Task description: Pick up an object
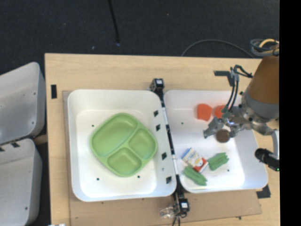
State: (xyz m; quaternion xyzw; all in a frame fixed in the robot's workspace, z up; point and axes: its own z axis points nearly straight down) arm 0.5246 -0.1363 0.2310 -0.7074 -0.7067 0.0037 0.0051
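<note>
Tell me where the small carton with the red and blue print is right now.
The small carton lies in the right bin, toward its front left, beside the divider. Green pieces sit just right of it and in front of it.

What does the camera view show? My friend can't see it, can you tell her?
A robot arm's gripper hangs over the right bin, just above a small brown thing, near orange pieces and green pieces. The left bin holds a green divided tray.

Gripper above brown object, right bin
</note>
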